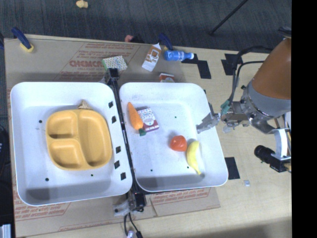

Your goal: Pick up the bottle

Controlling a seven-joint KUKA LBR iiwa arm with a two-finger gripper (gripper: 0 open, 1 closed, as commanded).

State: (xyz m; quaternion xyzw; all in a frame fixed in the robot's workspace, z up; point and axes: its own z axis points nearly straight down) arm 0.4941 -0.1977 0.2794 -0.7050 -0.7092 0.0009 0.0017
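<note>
Overhead slanted view of a tan tabletop (257, 192) carrying two shallow white plastic bins side by side. The grey arm with its orange band (277, 73) enters from the right, and its two-finger gripper (205, 124) sits at the right rim of the right-hand white bin (163, 175). The jaws carry nothing; whether they stand open or closed cannot be told at this angle.

The task object, a small blue plastic bottle (177, 56) lying on its side, rests on the tabletop outside both bins, well apart from the jaws, beyond the far rim of the right-hand bin and up-left of the jaws. Just left of it lies a small white-and-brown carton (151, 57).

Inside the right-hand bin, nearest the jaws, lie a yellow banana (193, 156) and, touching or just beside it, a round red tomato (178, 143); both are below-left of the jaws. Farther left of the jaws are a small red-and-white printed packet (147, 119) and an orange carrot (134, 116) with a green end, just beside each other.

The left-hand white bin (29, 182), well apart from the jaws, holds a yellow three-compartment plastic tray (79, 139).
</note>
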